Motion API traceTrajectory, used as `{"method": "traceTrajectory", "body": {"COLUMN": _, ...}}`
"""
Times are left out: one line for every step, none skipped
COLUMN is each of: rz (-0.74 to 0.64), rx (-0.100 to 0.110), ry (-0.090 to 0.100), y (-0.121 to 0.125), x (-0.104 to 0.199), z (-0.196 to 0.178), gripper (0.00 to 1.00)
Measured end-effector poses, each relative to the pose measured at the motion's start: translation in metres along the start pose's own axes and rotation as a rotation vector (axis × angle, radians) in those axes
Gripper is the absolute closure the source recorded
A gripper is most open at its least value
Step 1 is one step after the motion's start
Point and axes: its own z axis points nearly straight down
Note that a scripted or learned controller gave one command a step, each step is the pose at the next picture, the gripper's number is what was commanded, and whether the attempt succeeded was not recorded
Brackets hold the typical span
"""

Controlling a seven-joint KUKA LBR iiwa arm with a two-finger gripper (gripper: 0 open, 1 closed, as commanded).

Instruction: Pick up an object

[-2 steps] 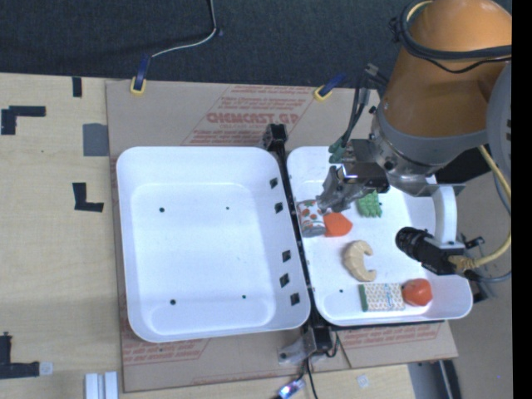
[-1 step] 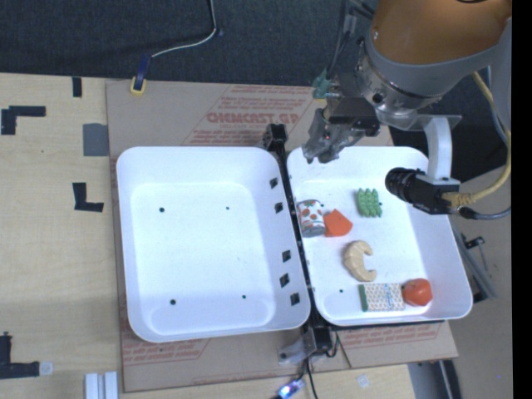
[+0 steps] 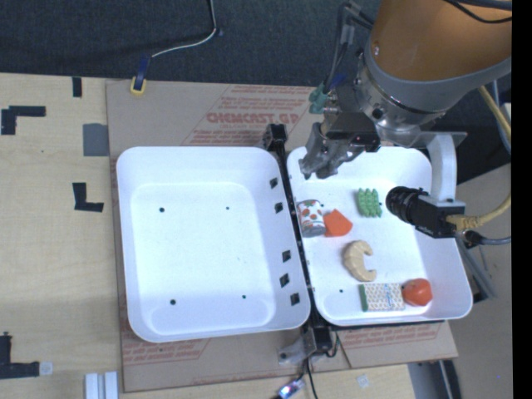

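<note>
Gripper (image 3: 318,163) hangs over the far left corner of the right bin (image 3: 416,160), above bare floor; nothing seen between its fingers. Whether it is spread or pressed together, cannot tell — too dark and foreshortened.

Candidate objects all lie in the right bin, nearer the camera than the gripper:
- small can (image 3: 310,218) against the left wall, touching an orange wedge (image 3: 337,224)
- green block (image 3: 368,202)
- croissant (image 3: 360,259), lying apart, probably the easiest pick
- patterned box (image 3: 382,297) touching a red ball (image 3: 417,291) at the near edge

Left bin (image 3: 133,169) holds no candidates.

Judgement: approach stage, nothing picked yet.
</note>
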Motion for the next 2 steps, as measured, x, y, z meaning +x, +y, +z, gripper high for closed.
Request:
{"method": "traceTrajectory", "body": {"rz": 0.001, "rx": -0.004, "ry": 0.001, "y": 0.002, "x": 0.021, "z": -0.055, "gripper": 1.00}}
{"method": "traceTrajectory", "body": {"rz": 0.000, "rx": 0.005, "ry": -0.002, "y": 0.001, "x": 0.045, "z": -0.026, "gripper": 1.00}}
